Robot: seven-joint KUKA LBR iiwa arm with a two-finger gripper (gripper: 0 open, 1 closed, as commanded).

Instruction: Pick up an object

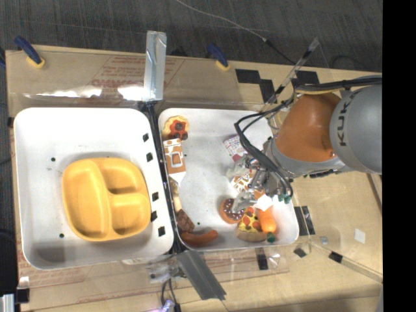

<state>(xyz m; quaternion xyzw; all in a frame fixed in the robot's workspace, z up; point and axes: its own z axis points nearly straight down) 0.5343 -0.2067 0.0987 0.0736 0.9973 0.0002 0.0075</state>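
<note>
Where cardboard bench [84,70] meets dark carpet [78,8], two white bins [39,129], pincer [250,197] state unclear

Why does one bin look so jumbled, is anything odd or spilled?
Nothing looks spilled or broken. The right white bin holds small toy foods scattered loosely, several pressed against its left wall, like the brown sausage. The yellow divided plastic tray sits slightly askew in the left white bin.

Illumination was bright and even from overhead; glare marked the clear tape [78,91] (along the bench's far edge), shadows stayed soft, and fine detail was slightly blurred throughout.
</note>
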